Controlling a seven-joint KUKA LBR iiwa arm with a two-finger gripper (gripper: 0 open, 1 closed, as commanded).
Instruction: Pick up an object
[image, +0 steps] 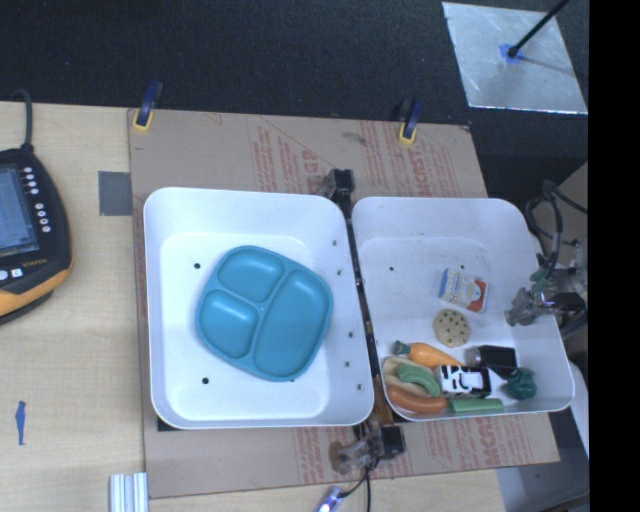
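Note:
The right bin (400, 225) holds several small objects. A white, red and blue packet (462, 288) lies near its middle, with a round speckled cookie (452, 326) just below it. Along the front wall lie an orange carrot (435, 354), a hot-dog toy (412, 388), a black-and-white piece (462, 380), a black block (497, 357) and green pieces (520, 383). My gripper (530, 303) shows as a grey metal part at the bin's right rim, to the right of the packet and above the black block. Nothing is seen in it.
The left bin (170, 230) holds a blue divided plate (265, 312). A black and orange pendant (25, 235) lies on the bench at far left. Clamps (406, 118) pin the cardboard at the back edge. Cables hang at the right by the gripper.

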